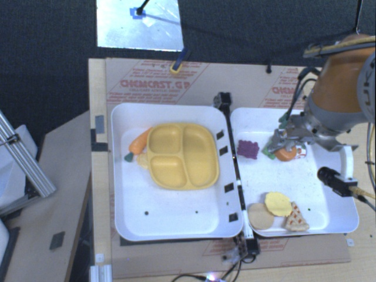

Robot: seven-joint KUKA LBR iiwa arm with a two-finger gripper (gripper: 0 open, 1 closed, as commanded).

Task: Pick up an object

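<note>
The gripper is seen low over the right bin, its tip down among an orange toy with a green end; whether the claw is spread or pressed together cannot be told, since the wrist hides that part. The step in hand is judged to be the reach-and-grasp itself: the toy lies directly under and just beside the tip, apparently touching it, but no object is shown pinched. A firm closure on that toy, followed by a straight lift, is what the next move would call for. To the claw's left a purple grape cluster lies near; further toward the camera a yellow disc, a tan round and a pizza slice are grouped. Well apart, in the left bin, a yellow divided plate and a carrot are set.
</note>
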